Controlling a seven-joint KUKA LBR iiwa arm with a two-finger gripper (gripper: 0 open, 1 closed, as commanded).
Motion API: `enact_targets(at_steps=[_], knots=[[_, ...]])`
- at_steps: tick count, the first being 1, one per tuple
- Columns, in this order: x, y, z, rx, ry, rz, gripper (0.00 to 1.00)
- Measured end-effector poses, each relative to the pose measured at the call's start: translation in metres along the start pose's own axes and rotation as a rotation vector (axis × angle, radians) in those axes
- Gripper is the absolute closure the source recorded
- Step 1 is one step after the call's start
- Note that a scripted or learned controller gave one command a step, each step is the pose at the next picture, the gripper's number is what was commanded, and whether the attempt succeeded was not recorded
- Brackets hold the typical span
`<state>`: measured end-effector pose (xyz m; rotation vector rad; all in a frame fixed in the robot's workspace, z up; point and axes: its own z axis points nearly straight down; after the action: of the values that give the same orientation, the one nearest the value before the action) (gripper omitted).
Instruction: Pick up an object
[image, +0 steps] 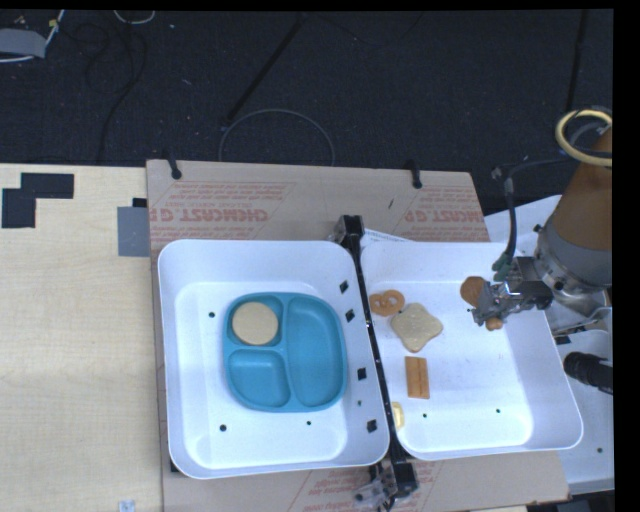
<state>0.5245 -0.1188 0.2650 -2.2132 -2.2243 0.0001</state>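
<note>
Several food pieces lie in the right bin (540, 420), the gripper (490, 308) at its right side.

A brown round piece (472, 291) sits at the gripper's tip; whether the tool is closed on it I cannot tell. Leftward lie a tan slice (415, 326), a pretzel (386, 301) and an orange stick (417, 377). The left bin (190, 270) bears a blue tray (310, 350) with a round cracker (254, 322).
</note>
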Motion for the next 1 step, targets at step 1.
enact_targets(at_steps=[1], knots=[[0.0502, 0.0081, -0.0011, 0.0, 0.0, 0.0, 1.0]])
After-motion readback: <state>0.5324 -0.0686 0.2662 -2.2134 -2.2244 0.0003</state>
